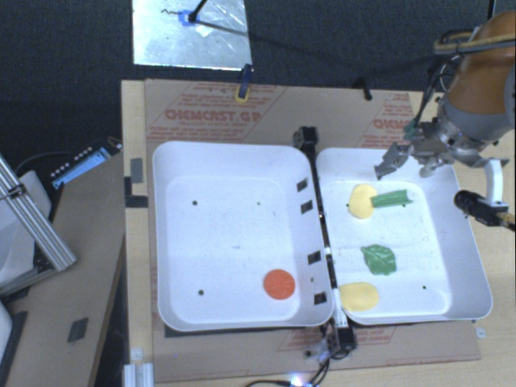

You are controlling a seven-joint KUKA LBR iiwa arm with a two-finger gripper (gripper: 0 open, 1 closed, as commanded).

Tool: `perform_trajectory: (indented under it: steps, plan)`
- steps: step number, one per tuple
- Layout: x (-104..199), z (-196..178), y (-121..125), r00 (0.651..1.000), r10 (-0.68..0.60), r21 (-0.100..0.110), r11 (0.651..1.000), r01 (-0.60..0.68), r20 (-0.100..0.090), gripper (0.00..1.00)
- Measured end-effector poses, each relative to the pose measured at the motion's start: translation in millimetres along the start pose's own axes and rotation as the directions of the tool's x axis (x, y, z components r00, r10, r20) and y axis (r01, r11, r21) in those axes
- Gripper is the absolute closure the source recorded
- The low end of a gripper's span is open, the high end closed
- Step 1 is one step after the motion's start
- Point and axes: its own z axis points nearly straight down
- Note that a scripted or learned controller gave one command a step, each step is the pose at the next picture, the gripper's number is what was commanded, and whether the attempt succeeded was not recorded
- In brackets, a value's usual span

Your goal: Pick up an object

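My gripper (409,159) hangs part-open and empty over the right bin's (463,248) far edge, just beside the yellow-headed piece with a green stalk (376,200), which I judge light, stiff and best pinched across the stalk, though its blurred outline hides the exact shape.

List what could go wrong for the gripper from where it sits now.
1. The gripper hangs above the right bin's far edge, so a straight descent might hit the rim.
2. The nearest targets, a yellow piece and a green stick, touch; closing there may catch both or push one aside.
3. The lower yellow piece lies against the bin's wall, leaving little finger room.
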Motion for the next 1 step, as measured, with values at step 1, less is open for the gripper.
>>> perform_trajectory:
  steps: [1]
  plan:
    - [-20.8, 104.8, -79.3, 1.000, 0.006, 0.012, 1.000, -0.006, -0.003, 0.00]
